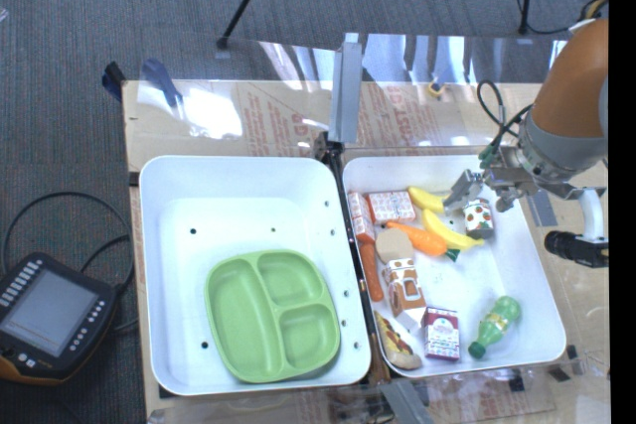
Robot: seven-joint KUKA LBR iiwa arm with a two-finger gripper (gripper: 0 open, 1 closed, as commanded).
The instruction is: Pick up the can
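Where the arm reaches in from the right, poised over the far right part of the right bin [542,333]: gripper [480,203], fingers spread apart, one to each side, clamped on nothing so far as can be judged. Directly below and between those fingers, toward the near side by a little: the can [478,218], small, sitting on the bin floor at the tip of the banana [449,230] and just right of the carrot [422,238]. Hard to say whether standing upright or tipped, so no firm word on its long axis; looks squat and roughly upright from this slant. Cannot tell either whether touched by a finger or merely straddled. Judged as the relation that matters: almost no sideways travel called for, only a short drop straight down and a squeeze, with care for the banana pressed close on the left side, likely to be nudged or caught by the left finger. As for writing: red, white and green patches on the can's label, no word legible. Red-and-white print on the cartons [392,207] at the far left of the same bin and on the small box [442,332] near the green bottle [496,324], all too small to read. Red lettering on the cardboard [283,119] over the tabletop beyond the bins, washed out by glare and not readable.
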